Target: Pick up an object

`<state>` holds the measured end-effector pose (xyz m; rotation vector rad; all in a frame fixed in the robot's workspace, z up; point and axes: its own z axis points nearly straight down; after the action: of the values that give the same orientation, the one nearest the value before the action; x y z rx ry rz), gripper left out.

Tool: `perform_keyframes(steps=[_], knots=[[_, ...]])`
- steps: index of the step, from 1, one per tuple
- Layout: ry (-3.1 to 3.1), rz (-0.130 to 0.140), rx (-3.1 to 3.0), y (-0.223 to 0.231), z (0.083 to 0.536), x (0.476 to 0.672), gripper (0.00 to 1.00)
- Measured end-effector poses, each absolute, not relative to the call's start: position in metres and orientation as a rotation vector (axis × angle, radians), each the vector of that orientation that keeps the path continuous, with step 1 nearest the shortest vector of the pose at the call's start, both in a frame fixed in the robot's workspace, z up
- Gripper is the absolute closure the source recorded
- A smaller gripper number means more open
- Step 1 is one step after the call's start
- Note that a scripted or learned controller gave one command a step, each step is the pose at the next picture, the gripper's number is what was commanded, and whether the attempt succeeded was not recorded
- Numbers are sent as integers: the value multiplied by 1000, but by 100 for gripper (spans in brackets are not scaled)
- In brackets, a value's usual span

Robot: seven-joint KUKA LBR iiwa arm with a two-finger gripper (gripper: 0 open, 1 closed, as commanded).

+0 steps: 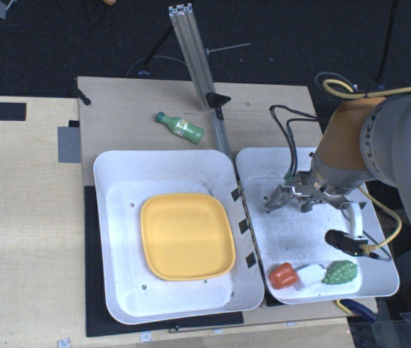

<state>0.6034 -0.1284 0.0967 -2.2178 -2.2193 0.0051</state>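
Camera view puts the pincer [290, 198] low over the right bin [263, 167], near its far edge; how wide it stands I cannot tell. A red piece [283, 275], white piece [311, 274] and green piece [340, 272] crowd the near edge, so a descent here risks closing on nothing.

We cannot tell how the gripper [301, 196] fingers stand, as the wrist covers them. The arm [379, 140] is cut off at the right, hiding part of the right bin [285, 227].
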Motion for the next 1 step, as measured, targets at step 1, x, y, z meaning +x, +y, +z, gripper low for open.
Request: perform_keyframes(steps=[1], knots=[[-2220, 1, -2223, -130, 109, 604, 100]])
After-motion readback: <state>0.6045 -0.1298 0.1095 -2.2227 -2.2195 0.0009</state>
